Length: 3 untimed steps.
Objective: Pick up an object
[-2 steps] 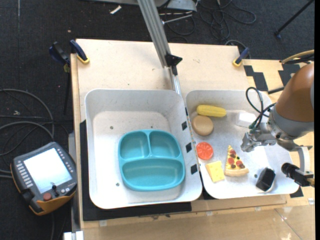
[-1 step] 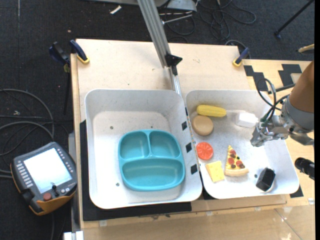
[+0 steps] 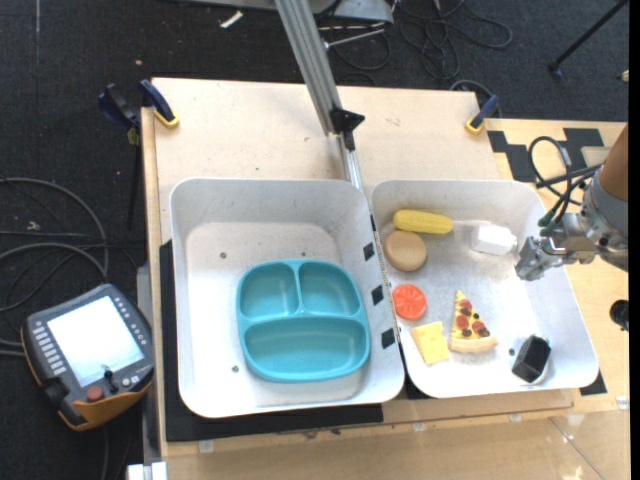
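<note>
The right bin (image 3: 560, 298) holds several toy items. A yellow banana-like piece (image 3: 423, 222) lies at the back, with a brown round bun (image 3: 406, 250) just in front of it. A white block (image 3: 493, 238) sits to their right. Nearer the front are a red tomato slice (image 3: 409, 301), a yellow cheese wedge (image 3: 430, 342), a pizza slice (image 3: 468, 324) and a black object (image 3: 531, 358). My gripper (image 3: 531, 259) hangs over the bin's right side, just right of the white block and apart from it.
A teal divided plate (image 3: 301, 318) lies in the left bin (image 3: 200, 268). A slanted metal pole (image 3: 315, 63) crosses the back of the bench. Yellow clamps (image 3: 163, 110) mark the bench's back corners. A teach pendant (image 3: 85, 353) lies on the floor at left.
</note>
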Each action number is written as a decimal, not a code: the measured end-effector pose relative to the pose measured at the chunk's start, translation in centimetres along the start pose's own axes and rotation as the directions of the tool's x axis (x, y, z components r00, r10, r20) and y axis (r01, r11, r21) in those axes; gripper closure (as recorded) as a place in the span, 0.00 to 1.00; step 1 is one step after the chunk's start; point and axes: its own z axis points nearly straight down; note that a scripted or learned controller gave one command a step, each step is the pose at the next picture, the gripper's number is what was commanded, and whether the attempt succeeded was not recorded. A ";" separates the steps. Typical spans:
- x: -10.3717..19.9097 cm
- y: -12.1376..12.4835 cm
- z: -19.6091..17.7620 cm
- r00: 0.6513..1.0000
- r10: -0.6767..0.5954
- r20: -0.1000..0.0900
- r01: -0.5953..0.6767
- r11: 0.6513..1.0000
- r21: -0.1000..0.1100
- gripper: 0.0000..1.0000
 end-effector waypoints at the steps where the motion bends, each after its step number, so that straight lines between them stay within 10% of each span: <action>1: 0.0 0.1 -2.8 1.000 -0.001 0.000 0.001 1.000 0.001 1.00; 3: 11.3 2.7 -3.5 1.000 -0.006 -0.003 0.006 1.000 0.004 1.00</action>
